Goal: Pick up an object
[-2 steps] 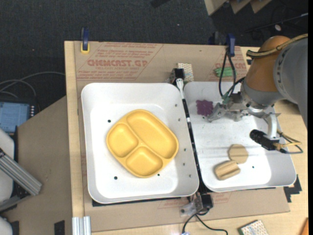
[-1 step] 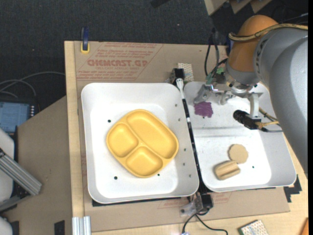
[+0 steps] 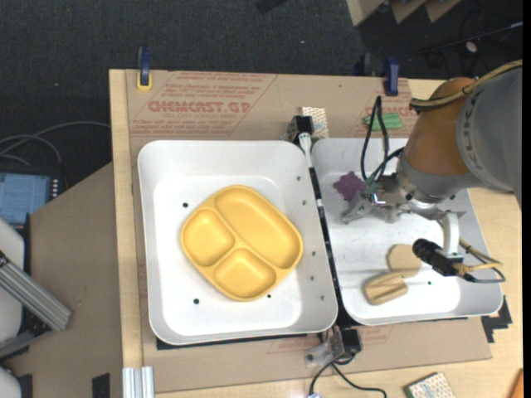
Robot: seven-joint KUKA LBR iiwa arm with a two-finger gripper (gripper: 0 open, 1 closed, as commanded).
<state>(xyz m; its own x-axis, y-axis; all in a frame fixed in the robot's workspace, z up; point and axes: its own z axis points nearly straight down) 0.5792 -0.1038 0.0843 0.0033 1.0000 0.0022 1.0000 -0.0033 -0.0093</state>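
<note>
My gripper hangs low over the back half of the right bin, its two grey fingers spread apart with nothing between them. A small purple object lies just up and left of the fingers, close to them but apart. Two tan blocks rest nearer the bin's front: one beside the wrist, the other a little lower and to the left. The grey arm with its orange band covers the bin's back right corner.
A yellow three-compartment plate lies in the middle of the left bin. A raised divider separates the two bins. A green item lies on the bench behind the right bin.
</note>
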